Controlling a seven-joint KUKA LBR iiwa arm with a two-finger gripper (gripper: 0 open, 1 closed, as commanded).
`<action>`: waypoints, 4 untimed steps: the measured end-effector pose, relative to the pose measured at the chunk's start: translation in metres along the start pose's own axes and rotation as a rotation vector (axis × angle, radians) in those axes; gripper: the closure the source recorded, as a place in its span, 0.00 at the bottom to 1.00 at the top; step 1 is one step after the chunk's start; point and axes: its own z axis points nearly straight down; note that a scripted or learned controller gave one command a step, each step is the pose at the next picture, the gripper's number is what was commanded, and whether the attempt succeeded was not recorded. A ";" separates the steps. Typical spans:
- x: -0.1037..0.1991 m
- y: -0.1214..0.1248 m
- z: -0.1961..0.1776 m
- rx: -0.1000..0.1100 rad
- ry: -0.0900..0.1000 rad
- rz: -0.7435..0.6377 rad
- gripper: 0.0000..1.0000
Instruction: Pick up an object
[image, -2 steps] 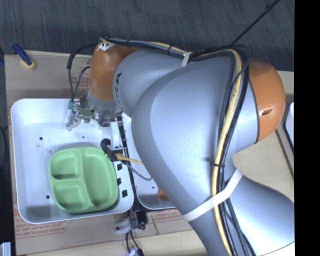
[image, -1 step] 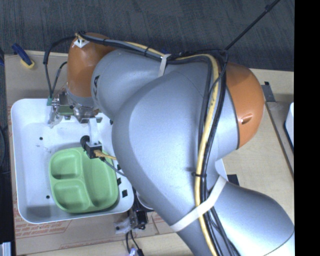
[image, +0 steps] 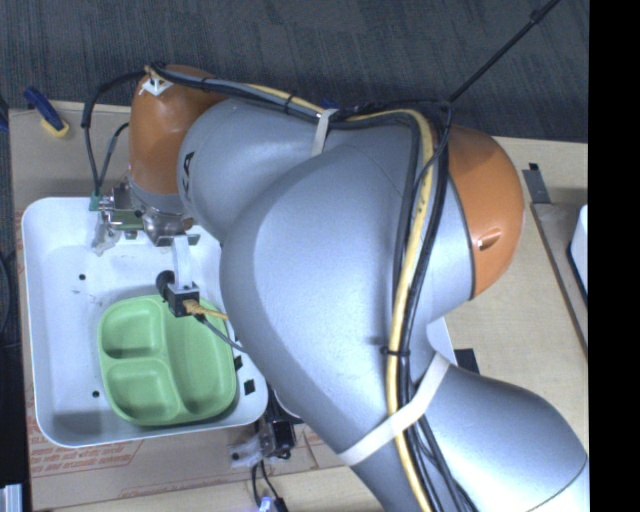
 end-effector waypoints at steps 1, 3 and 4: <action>0.045 0.000 0.000 0.001 0.001 -0.001 0.00; 0.045 -0.173 0.001 0.004 -0.002 -0.002 0.00; 0.045 -0.172 -0.010 0.001 -0.003 -0.007 1.00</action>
